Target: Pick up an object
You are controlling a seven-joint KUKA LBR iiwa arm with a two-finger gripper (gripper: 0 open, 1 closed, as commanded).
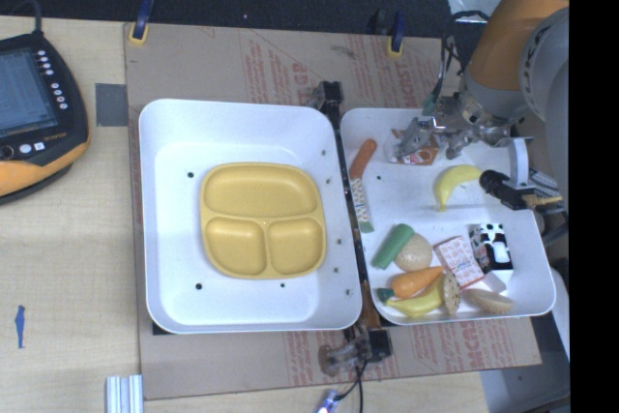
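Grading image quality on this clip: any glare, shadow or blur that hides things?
Camera view: even light, mild sheen on the left bin; soft shadow beside the yellow tray; the pincer looks slightly blurred over the right bin; the banana is sharp.

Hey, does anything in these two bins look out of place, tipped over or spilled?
Nothing looks spilled or damaged. The left bin holds a yellow divided tray lying flat. The toy food sits in the right bin, crowded toward its near corner. A sausage leans against the rim between the bins, slightly askew.

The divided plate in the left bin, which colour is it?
The divided plate is yellow, seen in the camera view.
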